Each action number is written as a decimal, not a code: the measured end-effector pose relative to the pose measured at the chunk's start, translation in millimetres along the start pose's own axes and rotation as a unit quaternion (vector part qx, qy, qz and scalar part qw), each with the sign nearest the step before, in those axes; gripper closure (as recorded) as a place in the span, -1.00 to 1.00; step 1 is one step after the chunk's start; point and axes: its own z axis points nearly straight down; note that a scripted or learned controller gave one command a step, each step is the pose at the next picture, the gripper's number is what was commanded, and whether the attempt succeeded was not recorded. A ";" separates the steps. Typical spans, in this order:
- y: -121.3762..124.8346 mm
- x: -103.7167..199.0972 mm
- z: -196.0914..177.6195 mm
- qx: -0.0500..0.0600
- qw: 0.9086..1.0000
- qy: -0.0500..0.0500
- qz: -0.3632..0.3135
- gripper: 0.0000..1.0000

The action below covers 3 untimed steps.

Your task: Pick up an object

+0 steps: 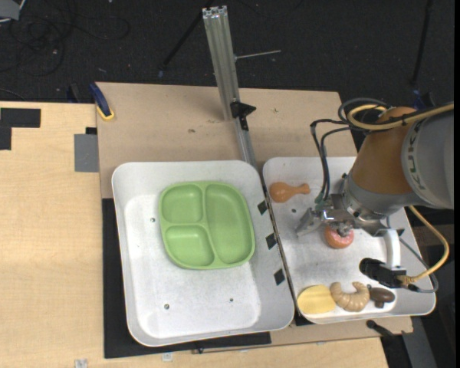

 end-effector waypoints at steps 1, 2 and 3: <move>3.6 0.0 18.0 -0.008 1.000 -0.002 0.000 -1.00; 6.2 -7.9 3.3 -0.016 1.000 -0.010 0.003 1.00; 15.3 -2.9 -48.3 -0.006 1.000 -0.001 -0.001 1.00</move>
